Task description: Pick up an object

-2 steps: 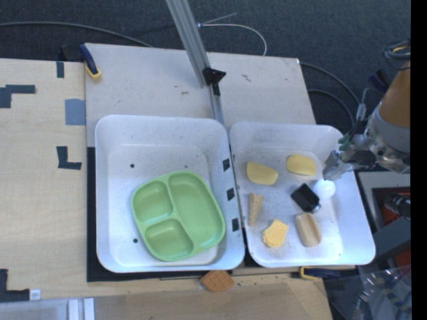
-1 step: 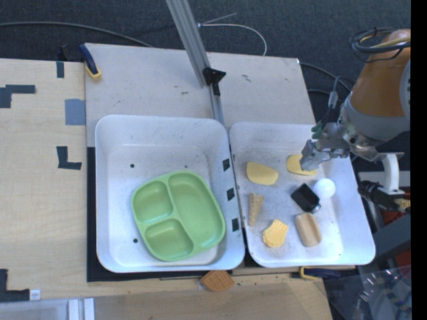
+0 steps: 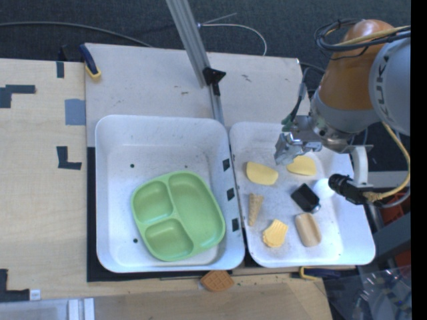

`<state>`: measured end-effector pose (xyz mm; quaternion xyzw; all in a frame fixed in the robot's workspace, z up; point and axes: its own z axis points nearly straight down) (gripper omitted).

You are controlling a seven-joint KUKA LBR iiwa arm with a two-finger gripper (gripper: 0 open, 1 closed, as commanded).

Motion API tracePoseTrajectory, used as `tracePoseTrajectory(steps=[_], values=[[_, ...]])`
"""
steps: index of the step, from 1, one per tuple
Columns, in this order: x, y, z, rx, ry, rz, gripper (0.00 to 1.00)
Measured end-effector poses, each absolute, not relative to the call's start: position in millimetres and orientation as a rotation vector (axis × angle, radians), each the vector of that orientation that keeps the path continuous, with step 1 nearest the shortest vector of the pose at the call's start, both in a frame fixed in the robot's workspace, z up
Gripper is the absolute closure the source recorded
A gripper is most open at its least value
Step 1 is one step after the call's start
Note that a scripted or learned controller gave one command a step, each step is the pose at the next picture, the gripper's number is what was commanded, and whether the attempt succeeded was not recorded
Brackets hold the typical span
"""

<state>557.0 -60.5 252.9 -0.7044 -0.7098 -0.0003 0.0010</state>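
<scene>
the step in hand looks like the approach — nothing is lifted yet, and the arm is low over the right bin choosing its target.

left to right: the left bin carries a green tray with three compartments, lying toward its front edge and right wall. a waffle piece lies on the bench just outside the bins, at the front where they meet. a metal pole slants down from the back to the seam between the bins.

in the right bin, near its left wall, a cone lies on its side; just behind it is a yellow piece. toward the front edge sit a yellow block and, beside it, a bread roll. a black block lies mid-bin. nearer the back a second yellow piece lies right at the gripper, which hangs over the bin's back half. its fingers look slightly apart with nothing between them, though the wrist hides part of them, so this is a judgement.

the likeliest target is that second yellow piece, touching or just beside the fingertips. the next move calls for centring over it, dropping straight down and closing. the piece is flat and low, so the fingers could slide off — and the black block and first yellow piece sit near enough to be nudged.
</scene>
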Motion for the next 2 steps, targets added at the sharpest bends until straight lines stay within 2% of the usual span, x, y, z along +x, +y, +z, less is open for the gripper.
tracePoseTrajectory(steps=[2], values=[[598.1,46,239,-2.213,-2.227,0.002,1.0]])
